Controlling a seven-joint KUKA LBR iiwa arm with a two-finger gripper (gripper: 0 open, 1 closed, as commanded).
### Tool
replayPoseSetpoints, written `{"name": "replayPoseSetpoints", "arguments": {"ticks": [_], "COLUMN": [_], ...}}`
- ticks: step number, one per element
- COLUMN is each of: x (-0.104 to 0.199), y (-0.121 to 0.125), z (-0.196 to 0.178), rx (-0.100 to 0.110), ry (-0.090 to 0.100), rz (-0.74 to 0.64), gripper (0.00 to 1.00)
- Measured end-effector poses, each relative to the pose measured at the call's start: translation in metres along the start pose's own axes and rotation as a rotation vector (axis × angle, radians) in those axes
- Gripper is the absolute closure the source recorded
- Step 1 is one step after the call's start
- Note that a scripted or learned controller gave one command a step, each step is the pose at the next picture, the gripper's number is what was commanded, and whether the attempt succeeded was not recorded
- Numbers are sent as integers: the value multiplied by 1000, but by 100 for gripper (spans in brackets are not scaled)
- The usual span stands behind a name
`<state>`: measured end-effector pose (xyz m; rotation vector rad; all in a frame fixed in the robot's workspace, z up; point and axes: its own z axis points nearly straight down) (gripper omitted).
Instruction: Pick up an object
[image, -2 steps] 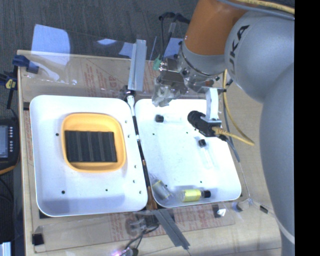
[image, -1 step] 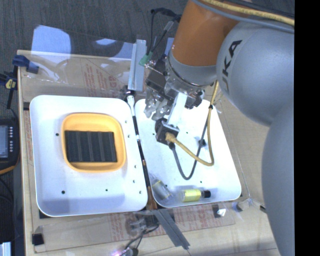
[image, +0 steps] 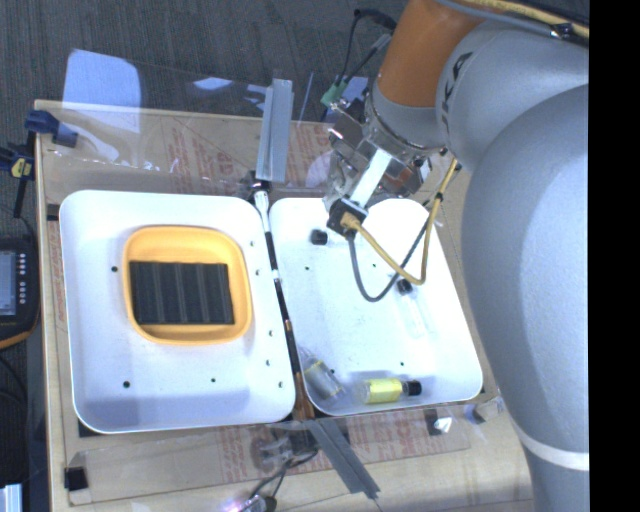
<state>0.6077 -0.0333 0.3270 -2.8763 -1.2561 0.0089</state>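
The grey arm (image: 520, 230) with its orange band (image: 425, 55) comes in from the right and bends down over the far end of the right bin (image: 330, 310). Its end effector (image: 342, 190) hangs at that bin's far rim, near the corner next to the divide between the two bins. The wrist hardware crowds around it, so I cannot tell whether it is apart or together, and nothing can be seen gripped in it

The loose things lie in both bins on the table (image: 180, 455). In the right bin, a small yellow cylinder with a black cap (image: 382, 389) lies on its side along the near wall. A clear, greyish piece (image: 321, 379) sits just beside it in the near corner by the left bin. A small black piece (image: 318, 237) rests on the floor of the bin towards the far end, close below the end effector but apart from it. A second small dark piece (image: 403, 286) lies nearer the middle; it is too small to tell what it is

The left bin (image: 80, 300) holds a yellow tray (image: 140, 255) with rounded corners, lying flat near the bin's middle. A dark ribbed insert (image: 183, 293) fills the tray's centre
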Motion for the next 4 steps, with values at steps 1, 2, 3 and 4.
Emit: {"name": "replayPoseSetpoints", "arguments": {"ticks": [1,2,3,4], "x": [-19,21,-49,-45], "y": [-64,-4,-57,-85], "z": [43,-47,12,-14], "rx": [0,1,0,-2], "ry": [1,2,0,4], "rz": [616,342,616,616], "gripper": [100,100,100,100]}}
